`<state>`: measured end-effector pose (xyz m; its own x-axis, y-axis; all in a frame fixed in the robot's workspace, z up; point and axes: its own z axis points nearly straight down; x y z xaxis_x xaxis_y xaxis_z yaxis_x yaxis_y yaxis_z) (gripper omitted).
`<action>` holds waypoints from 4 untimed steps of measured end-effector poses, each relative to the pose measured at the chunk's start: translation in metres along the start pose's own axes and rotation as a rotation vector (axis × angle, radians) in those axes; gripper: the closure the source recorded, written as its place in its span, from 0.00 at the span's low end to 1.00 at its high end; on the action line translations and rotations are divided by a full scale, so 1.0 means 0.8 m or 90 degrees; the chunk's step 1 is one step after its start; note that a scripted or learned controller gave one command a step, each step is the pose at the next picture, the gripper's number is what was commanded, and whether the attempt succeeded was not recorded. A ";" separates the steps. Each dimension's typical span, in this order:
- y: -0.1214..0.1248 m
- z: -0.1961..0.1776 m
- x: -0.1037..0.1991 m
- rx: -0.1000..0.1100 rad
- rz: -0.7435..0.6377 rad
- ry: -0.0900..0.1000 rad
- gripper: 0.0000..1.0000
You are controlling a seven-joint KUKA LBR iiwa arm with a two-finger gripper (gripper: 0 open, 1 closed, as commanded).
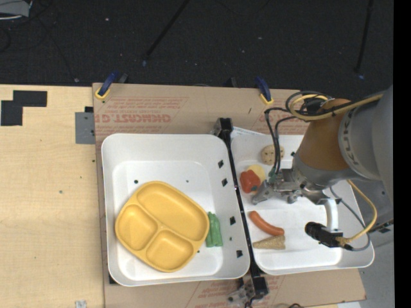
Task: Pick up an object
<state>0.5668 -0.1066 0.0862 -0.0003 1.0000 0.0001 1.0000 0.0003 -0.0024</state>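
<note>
Listing the camera view, from above, at a slant.

Item: tabletop (45,191), light wood, carrying two shallow white bins side by side.

Item: left bin (119,147). Holds a yellow divided plate (162,224) and, touching the plate's 3 o'clock edge, a small green piece (214,230).

Item: right bin (359,256). Holds, taking the bin's middle as dial centre: a red tomato-like piece (249,181) at 9 o'clock with a pale yellow piece (257,171) touching its upper side; a round cookie-like piece (270,153) at 11 o'clock near the far wall; a red sausage (266,223) at 7 o'clock; a tan cone-like piece (270,243) just beneath the sausage, apart from it.

Item: my end effector (262,194), reaching in from 3 o'clock and low in the right bin, its tip just beside the red piece's lower side. How far it stands open I cannot tell; the metal parts blur together, and nothing is visibly caught in it.

Item: candidate for pickup. In my judgement the red piece is nearest, with the sausage close at 6 o'clock of the tip.

Handling note: to do this step well I would centre on one piece alone, keep off the bin's dividing wall at 9 o'clock, avoid nudging the yellow piece, close fully before lifting, then rise straight up.
</note>
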 end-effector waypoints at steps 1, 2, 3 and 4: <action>0.001 -0.015 -0.001 -0.002 0.001 0.000 1.00; -0.004 -0.091 0.003 -0.004 0.000 0.000 1.00; -0.010 -0.163 -0.007 -0.004 0.001 -0.001 1.00; -0.010 -0.200 -0.007 -0.003 0.001 0.000 1.00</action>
<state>0.5594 -0.1126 0.2465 0.0006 1.0000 -0.0004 1.0000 -0.0006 0.0023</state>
